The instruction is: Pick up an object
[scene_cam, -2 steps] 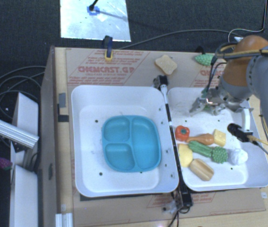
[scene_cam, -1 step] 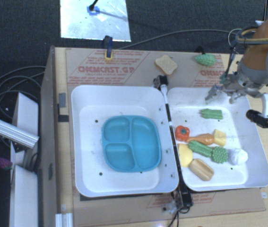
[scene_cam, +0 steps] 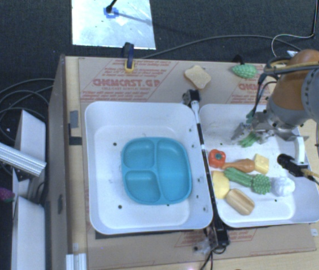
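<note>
Bins are taking up most of the bench: the left bin (scene_cam: pixel 100 151) is carrying a blue divided plate (scene_cam: pixel 156 170), and the right bin (scene_cam: pixel 308 204) is holding a heap of toy food. The grey arm (scene_cam: pixel 317 94) is reaching in from the right, and its gripper (scene_cam: pixel 253 131) is hanging low over the far end of the right bin, fingers spread a little, with a small green piece (scene_cam: pixel 248 140) lying right at the tips; I cannot tell whether it is actually pinched. Nearer the front, a green corn-like cob (scene_cam: pixel 248 180), an orange carrot shape (scene_cam: pixel 241 165), a yellow lump (scene_cam: pixel 220 184), a tan roll (scene_cam: pixel 240 201) and a red tomato (scene_cam: pixel 217 158) are lying touching one another. These are looking like light, hard, glossy plastic, likely to slip, so taking the green piece across its narrow middle seems the safest hold.
</note>
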